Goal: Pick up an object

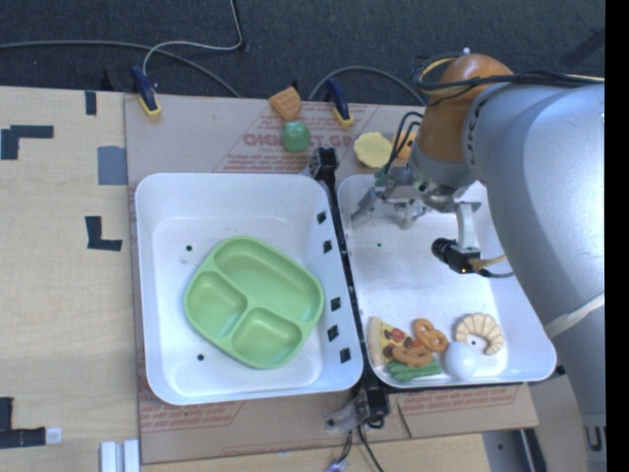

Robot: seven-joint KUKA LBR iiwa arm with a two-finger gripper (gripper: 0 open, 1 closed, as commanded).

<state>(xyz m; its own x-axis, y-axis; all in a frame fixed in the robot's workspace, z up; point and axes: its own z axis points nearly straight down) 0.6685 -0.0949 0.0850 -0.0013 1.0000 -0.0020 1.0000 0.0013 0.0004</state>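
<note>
The hand [401, 207], its grip state impossible to tell, hovers over the right bin [413, 268], so next comes reaching toward the croissant [479, 331].

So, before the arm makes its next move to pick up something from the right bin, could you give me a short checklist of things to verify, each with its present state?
1. Objects available in the right bin: ok. A pretzel, a croissant, a pizza slice, a green pod and a white object lie at its near edge.
2. Pincer above the right bin: ok, near its far edge.
3. Pincer over a target: not ok; the objects lie at the opposite end.
4. Pincer opening: cannot tell.
5. Targets separated: not ok; they are clustered, some touching.
6. Green plate away from the path: ok, it sits in the left bin.
</note>
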